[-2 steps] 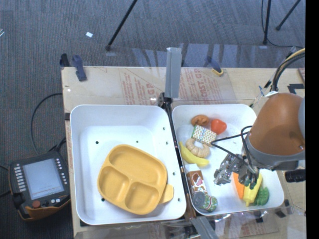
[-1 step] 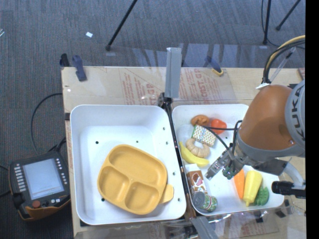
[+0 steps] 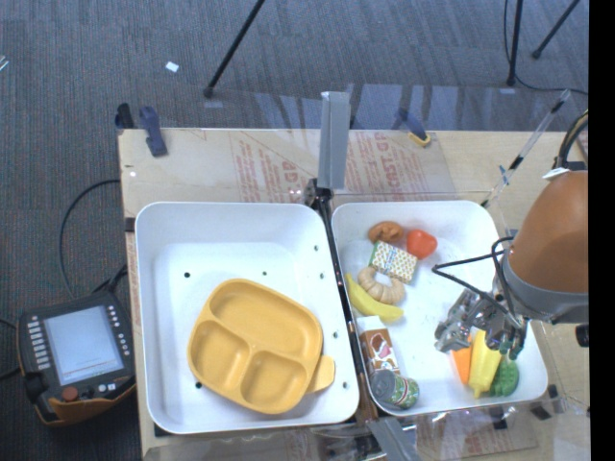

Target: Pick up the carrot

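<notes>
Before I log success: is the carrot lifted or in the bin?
In the bin: the carrot lies on the floor beside the gripper.

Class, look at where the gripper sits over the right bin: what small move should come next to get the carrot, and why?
Probably a short descent with a slight shift toward the carrot. The gripper sits just above and beside it in the right bin, and the carrot lies tight against a yellow item and a green item, so centring on the orange piece first seems wise.

The grey arm with an orange band point(image 3: 555, 233) reaches in from the right, its metal two-finger gripper point(image 3: 478, 331) pointing down-left.
</notes>
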